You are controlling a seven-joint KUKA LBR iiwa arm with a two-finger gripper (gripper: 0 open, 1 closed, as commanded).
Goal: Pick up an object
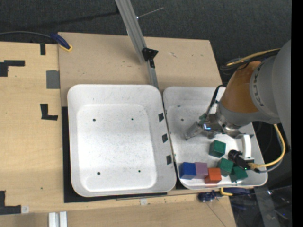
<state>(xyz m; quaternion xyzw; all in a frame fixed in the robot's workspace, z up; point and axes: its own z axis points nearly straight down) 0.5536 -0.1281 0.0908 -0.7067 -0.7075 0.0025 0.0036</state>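
Observation:
My gripper [198,129] hovers low over the bare middle of the right bin [189,103], open, with nothing between its fingers. Several small blocks lie along that bin's front right. A green block [217,148] sits closest, just right of and in front of the gripper. Along the front edge stand a blue block [188,170], a purple block [201,169] and an orange block [214,175] side by side. Two more green blocks [226,165] [239,174] lie in the front right corner, partly under the arm's cable.
The left bin [75,108] adjoins the right bin at a shared ridge. A slanted metal pole [135,27] runs from the top of the view to the bins' back edge. The arm's body [246,98] covers the right bin's far right side.

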